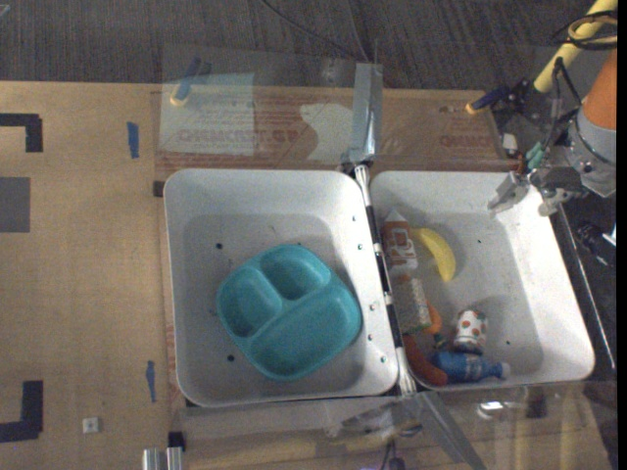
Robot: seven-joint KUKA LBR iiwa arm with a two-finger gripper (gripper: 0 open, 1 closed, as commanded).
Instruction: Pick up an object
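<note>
- Two shallow white bins sit side by side on the worktop (pixel 88 262): the left bin (pixel 186 194) holds a teal divided plate (pixel 287 311), tilted slightly; the right bin (pixel 549 292) holds every small candidate for the pick.
- Several candidates lie along the right bin's left wall and near corner: a small bottle with an orange-brown label (pixel 398 243), a yellow banana (pixel 437 253) just beside it, a crumpled wrapper (pixel 411 297), a small white spotted cup (pixel 471 328), a blue bottle (pixel 468 367) lying on its side, and a red-orange item (pixel 423 352) touching the bottle.
- One gripper (pixel 524 189) hangs over the far right corner of the right bin, above its rim, well apart from the objects. Its jaws appear spread, with nothing between them.
- Judged step: approach, with no object yet chosen or reached.
- Advice for a sound grasp: the banana is the best target, since bare floor lies on its right side. Centre the jaws over its middle, turn them across its short width, and descend straight.
- Risk: the near-corner cluster is crowded, so a descent there may strike a neighbour or the bin wall.
</note>
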